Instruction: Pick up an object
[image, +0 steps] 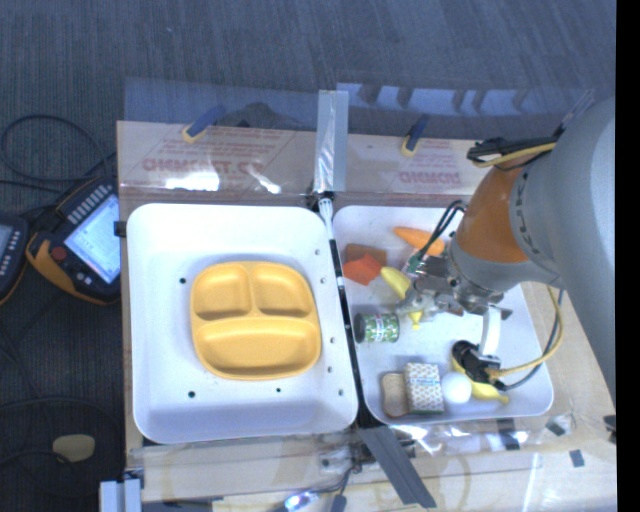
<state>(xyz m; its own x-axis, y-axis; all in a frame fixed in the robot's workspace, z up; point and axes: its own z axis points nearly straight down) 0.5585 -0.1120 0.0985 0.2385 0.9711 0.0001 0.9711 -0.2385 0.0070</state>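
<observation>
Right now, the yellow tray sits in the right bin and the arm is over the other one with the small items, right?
Not quite. The camera view shows the yellow tray in the left bin. The arm is over the right bin, the one with the small items.

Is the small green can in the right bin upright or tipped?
Tipped: the green can lies on its side, long axis running left-right.

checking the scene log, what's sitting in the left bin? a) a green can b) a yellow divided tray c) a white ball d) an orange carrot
b, since the yellow divided tray lies alone in the left bin, while the green can, white ball and orange carrot all lie in the right bin.
</observation>
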